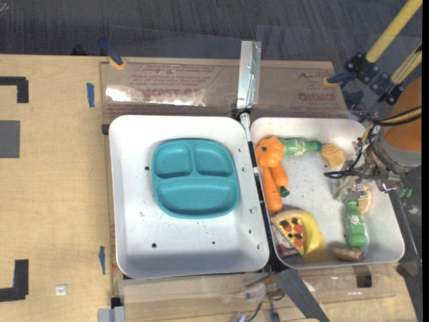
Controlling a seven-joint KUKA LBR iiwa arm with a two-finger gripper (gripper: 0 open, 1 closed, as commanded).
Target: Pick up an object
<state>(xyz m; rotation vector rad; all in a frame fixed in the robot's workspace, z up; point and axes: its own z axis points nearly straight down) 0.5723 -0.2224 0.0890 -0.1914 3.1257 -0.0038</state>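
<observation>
The right bin [382, 129] holds several toys. An orange pumpkin [269, 150] and an orange carrot [273, 183] lie along its left wall. A green bottle [299, 146] lies at the back, with a tan bread piece [332, 155] beside it. A pizza slice [290, 228] and a yellow banana [312, 233] sit at the front left. A second green bottle [354, 224] stands toward the front right, with a brown piece [347, 252] below it. My gripper [356, 190] hangs low over the bin's right side, just above that second bottle, amid black cables.
The left bin [134, 233] carries a teal divided plate [196, 178]. A metal divider [249, 79] rises behind the seam between the bins. The arm's orange band [410, 119] sits at the right edge. Yellow rods [395, 25] cross the top right corner.
</observation>
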